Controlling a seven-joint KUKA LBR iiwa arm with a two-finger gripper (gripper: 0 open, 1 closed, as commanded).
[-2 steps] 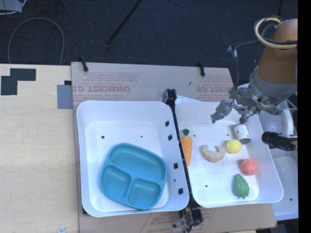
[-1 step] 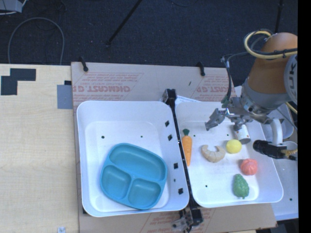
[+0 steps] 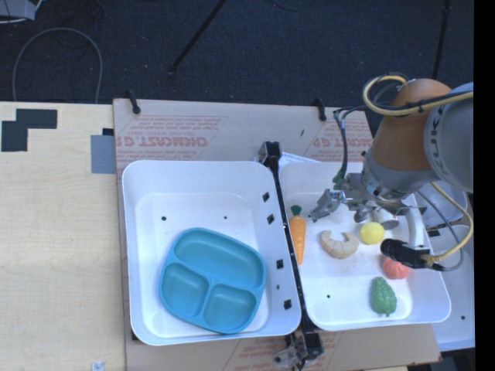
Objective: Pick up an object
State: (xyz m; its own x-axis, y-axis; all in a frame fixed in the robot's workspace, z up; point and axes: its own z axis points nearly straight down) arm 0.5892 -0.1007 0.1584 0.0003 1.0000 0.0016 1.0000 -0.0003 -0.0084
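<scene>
My gripper (image 3: 328, 204) hangs over the right bin (image 3: 433, 315), near its back left part, and nothing shows in its grasp. Just below it lie an orange carrot (image 3: 297, 239) against the bin's left wall and a beige curved pastry piece (image 3: 339, 244). A yellow lemon (image 3: 372, 233) sits to the right of the pastry, close under the wrist. Further forward are a red tomato (image 3: 394, 268), partly covered by a black part of the arm, and a green leafy vegetable (image 3: 382, 296).
The left bin (image 3: 143, 207) holds a blue divided plate (image 3: 213, 280). A black divider (image 3: 282, 230) runs between the two bins. The grey arm with its orange band (image 3: 410, 130) and cables takes up the right bin's back right side.
</scene>
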